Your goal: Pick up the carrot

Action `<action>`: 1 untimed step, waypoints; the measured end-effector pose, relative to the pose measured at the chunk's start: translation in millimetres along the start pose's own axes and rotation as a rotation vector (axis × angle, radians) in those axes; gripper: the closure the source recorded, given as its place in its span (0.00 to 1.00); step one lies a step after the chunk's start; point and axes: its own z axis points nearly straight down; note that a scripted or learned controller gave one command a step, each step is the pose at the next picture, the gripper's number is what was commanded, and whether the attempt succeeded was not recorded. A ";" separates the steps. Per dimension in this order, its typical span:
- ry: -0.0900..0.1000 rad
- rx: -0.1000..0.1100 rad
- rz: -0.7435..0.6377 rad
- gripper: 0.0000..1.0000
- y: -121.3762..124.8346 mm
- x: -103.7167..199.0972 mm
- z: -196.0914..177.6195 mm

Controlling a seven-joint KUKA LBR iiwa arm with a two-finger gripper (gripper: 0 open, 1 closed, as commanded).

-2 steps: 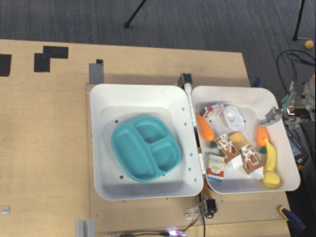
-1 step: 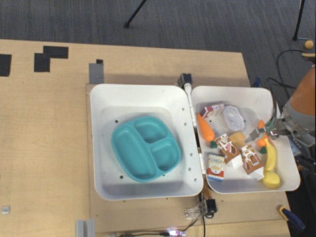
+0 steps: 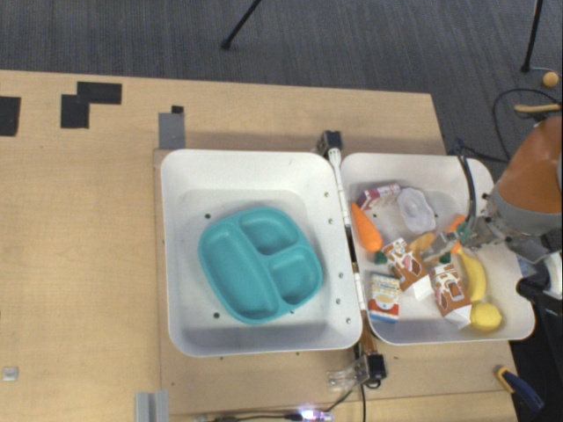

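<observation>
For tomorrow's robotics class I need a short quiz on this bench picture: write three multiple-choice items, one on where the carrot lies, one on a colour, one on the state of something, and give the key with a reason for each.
1. Where does the carrot lie?
A. In the left bin, on the tray
B. In the right bin, near its left wall
C. On the bench outside both bins

2. What colour is the divided tray in the left bin?
A. Teal
B. Red
C. Yellow

3. How does the carrot stand with respect to the arm?
A. Lifted clear above the bins
B. Lying in the bin, apart from the arm
C. Set on the tray

Key: 1 B, the orange carrot rests by the divider side of the right bin. 2 A, the tray shows blue-green. 3 B, the carrot lies among the other items while the arm is over the bin's far right side.
</observation>
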 end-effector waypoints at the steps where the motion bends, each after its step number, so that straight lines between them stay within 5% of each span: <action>1: -0.004 -0.004 0.117 0.00 24.2 -3.6 -0.1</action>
